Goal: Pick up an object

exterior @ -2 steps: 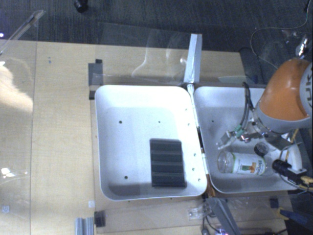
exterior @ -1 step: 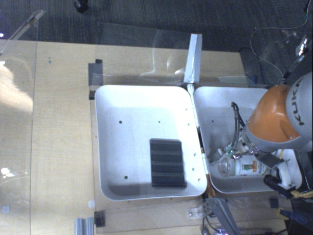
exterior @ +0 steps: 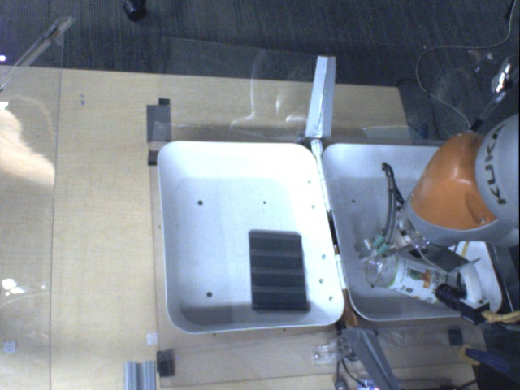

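Note:
A black ribbed rectangular block [exterior: 279, 270] lies flat in the left bin [exterior: 187, 177], towards its front right. In the right bin [exterior: 357, 177] a white bottle [exterior: 410, 281] with a coloured label lies on its side near the front wall. My gripper [exterior: 379, 252] hangs low over the right bin, just above and left of the bottle's clear end. The grey arm with its orange band [exterior: 451, 189] reaches in from the right and hides the bin floor behind it.
A metal divider post [exterior: 321, 96] stands at the back where the two bins meet. The wooden bench [exterior: 89, 218] extends left of the bins. A clear panel edge [exterior: 36, 47] sits at the far left.

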You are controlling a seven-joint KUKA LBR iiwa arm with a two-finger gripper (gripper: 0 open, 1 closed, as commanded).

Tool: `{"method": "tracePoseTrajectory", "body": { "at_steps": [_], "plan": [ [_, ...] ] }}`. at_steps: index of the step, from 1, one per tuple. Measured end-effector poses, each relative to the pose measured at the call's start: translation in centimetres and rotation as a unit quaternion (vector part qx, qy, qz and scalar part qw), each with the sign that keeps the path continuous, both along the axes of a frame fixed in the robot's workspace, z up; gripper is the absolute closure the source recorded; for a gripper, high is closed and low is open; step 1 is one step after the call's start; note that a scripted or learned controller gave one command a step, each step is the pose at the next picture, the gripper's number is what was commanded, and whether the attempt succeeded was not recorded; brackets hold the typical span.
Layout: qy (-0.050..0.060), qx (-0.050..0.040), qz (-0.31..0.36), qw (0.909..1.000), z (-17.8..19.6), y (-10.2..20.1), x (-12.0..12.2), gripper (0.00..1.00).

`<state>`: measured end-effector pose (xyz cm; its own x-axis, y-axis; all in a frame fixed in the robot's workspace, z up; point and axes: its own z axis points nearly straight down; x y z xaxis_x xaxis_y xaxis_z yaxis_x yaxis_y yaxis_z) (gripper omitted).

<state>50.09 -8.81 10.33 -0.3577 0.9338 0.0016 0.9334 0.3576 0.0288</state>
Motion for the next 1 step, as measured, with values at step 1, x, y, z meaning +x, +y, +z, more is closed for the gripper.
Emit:
{"method": "tracePoseTrajectory", "body": {
  "at_steps": [1],
  "plan": [
    [0.000,-0.0015,0.035,0.9994,-1.12,-1.48,2.04,1.00]
  ]
}}
